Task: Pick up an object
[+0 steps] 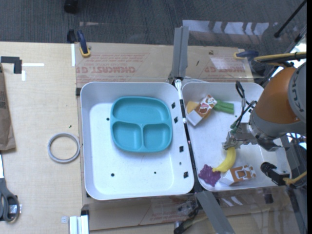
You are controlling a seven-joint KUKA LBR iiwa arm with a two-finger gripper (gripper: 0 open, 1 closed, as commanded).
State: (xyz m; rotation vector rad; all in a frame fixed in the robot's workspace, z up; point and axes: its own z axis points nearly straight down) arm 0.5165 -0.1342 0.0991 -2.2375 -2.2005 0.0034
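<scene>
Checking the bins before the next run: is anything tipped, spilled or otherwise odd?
Nothing looks spilled or broken. The right bin is a loose jumble: a small carton lies on its side by a green piece, and the banana, grapes and an orange box crowd the near edge. The hand sits just above the banana.

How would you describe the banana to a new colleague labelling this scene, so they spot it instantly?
Look in the right-hand white bin, toward its near edge. Just under the gripper lies the banana, beside purple grapes and a small orange carton. It is the only curved, plain yellow thing there.
</scene>
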